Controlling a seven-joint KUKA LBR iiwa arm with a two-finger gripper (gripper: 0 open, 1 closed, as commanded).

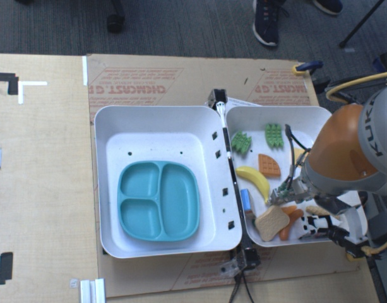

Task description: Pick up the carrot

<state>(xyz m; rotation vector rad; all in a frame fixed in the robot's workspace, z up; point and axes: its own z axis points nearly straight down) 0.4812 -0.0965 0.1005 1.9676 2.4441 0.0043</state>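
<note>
Camera view: claw (pixel 283 196) state unreadable, hovering by carrot (pixel 289 222) wedged against bread (pixel 271 223), so it may grab bread instead.

bins (pixel 155 115): white
divided plate (pixel 159 201): turquoise
banana (pixel 255 180): yellow
waffle (pixel 269 166): orange, grid pattern
two studded pieces (pixel 274 136): green
bread slice (pixel 271 224): tan, paler face
carrot (pixel 289 223): orange-red
small piece by the divider (pixel 246 201): blue
arm (pixel 345 147): grey with orange band
bench (pixel 41 188): pale wood
</note>
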